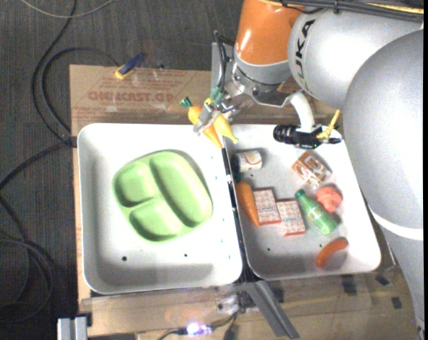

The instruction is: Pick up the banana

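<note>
Near the top centre of the frame, the gripper [215, 110] pinched the banana [215, 127] between its fingers, just above the wall where the left bin [93, 190] and right bin [363, 253] met. That toy banana was probably light, stiff and smooth, so it might twist; a mid-body grip seemed safest. Open room lay around the green divided plate [163, 195] at lower left.

Two white bins [93, 211]; one green divided plate [163, 195]; two red-and-white cartons [266, 206]; one green bottle [317, 213]; one banana [215, 127]
</note>
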Available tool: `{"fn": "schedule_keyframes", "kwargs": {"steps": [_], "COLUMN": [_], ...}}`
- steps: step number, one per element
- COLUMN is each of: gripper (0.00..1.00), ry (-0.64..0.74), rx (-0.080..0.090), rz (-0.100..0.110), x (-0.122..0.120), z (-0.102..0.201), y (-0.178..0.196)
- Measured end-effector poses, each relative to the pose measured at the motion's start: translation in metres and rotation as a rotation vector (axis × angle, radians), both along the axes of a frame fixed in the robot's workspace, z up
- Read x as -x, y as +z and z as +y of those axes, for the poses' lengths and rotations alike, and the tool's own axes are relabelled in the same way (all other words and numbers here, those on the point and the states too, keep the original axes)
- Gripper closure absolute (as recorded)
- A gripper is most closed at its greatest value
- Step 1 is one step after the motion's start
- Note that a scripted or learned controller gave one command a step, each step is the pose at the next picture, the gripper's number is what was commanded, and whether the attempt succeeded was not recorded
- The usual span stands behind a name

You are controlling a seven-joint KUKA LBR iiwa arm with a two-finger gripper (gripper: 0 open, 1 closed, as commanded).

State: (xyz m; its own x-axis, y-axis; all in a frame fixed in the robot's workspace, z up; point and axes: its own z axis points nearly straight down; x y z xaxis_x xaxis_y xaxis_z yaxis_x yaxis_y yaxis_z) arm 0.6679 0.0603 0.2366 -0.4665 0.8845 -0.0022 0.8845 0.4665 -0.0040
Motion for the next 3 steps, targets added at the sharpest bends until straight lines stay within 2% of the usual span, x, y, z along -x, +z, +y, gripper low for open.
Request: {"fn": "schedule_keyframes", "kwargs": {"steps": [1,2,3], "gripper": [1.00,1.00,1.00], "ry": [0.061,0.069,0.070], "rx": [-0.001,-0.004,-0.005], "rz": [-0.001,-0.002,0.000], "x": [0.000,0.000,0.000], "z": [-0.048,0.027,0.028], "y": [-0.022,0.002,0.010]}}
